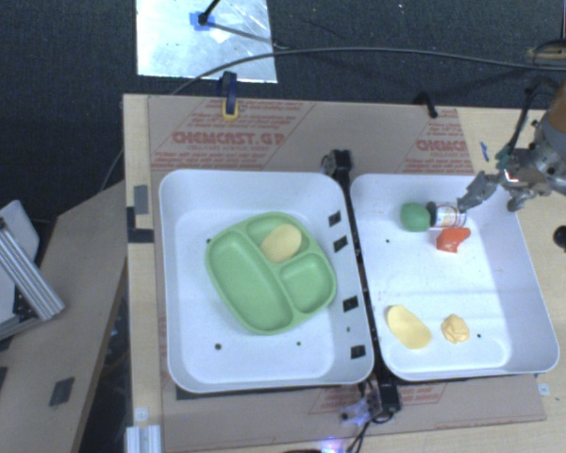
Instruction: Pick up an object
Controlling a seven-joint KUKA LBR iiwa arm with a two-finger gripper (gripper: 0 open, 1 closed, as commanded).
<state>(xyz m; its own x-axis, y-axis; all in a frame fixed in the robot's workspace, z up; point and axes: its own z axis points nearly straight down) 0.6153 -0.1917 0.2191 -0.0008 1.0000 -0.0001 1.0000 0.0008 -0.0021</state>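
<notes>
Dark carpet surrounds a pale wooden bench (85, 253) topped with a brown cardboard sheet (264, 130) printed in red letters, and 2 shallow white plastic bins sit on it side by side. Inside the left bin (184, 347) lies a light green plastic divided plate (255, 291) with 3 compartments, and a pale yellow rounded object (282, 243) rests in the plate's upper compartment. Within the right bin (524, 338) are 4 loose things: a round green ball-like object (414, 216) near the upper left, a small orange-red irregular piece (453, 240) just to its right, a flat yellow oval piece (408, 327) near the bottom, and a small yellow lumpy piece (455, 328) beside that. Reaching in from the right, the grey arm (557, 163) slants down to the gripper (450, 217), whose tip sits between the green ball-like object and the orange-red piece, just beside both; whether its tip is open or closed cannot be told from this angle, and nothing is seen to be lifted
</notes>
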